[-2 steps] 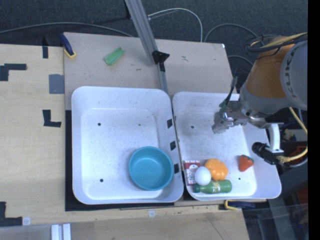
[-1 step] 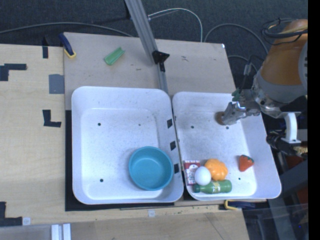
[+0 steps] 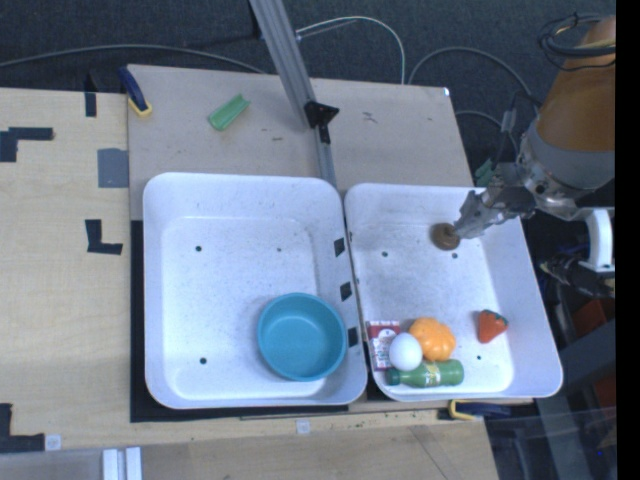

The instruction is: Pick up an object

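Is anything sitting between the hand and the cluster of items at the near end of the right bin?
Nothing visible does. The hand hangs over the far part of the right bin, and bare bin floor lies between it and the orange, white ball, green bottle and strawberry.

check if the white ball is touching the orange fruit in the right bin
Touching. The camera view shows the white ball pressed against the lower left side of the orange fruit, with no bin floor visible between them.
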`<state>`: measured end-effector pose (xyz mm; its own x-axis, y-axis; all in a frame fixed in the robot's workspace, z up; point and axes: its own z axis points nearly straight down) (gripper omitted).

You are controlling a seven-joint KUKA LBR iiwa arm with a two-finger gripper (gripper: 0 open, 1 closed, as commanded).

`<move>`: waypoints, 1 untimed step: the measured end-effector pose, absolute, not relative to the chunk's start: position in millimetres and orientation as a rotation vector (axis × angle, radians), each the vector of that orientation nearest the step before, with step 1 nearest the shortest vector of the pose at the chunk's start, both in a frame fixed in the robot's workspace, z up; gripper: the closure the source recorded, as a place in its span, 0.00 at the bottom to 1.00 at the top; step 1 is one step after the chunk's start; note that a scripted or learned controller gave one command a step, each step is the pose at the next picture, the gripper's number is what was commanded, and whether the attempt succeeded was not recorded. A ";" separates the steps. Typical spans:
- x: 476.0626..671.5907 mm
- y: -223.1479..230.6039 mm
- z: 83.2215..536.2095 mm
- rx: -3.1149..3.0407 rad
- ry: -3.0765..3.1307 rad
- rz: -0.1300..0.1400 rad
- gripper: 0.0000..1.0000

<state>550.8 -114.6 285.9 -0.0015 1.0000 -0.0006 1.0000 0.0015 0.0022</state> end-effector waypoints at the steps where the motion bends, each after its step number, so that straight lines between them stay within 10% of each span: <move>1: 556.9 -62.6 264.6 2.217 2.230 -0.002 1.00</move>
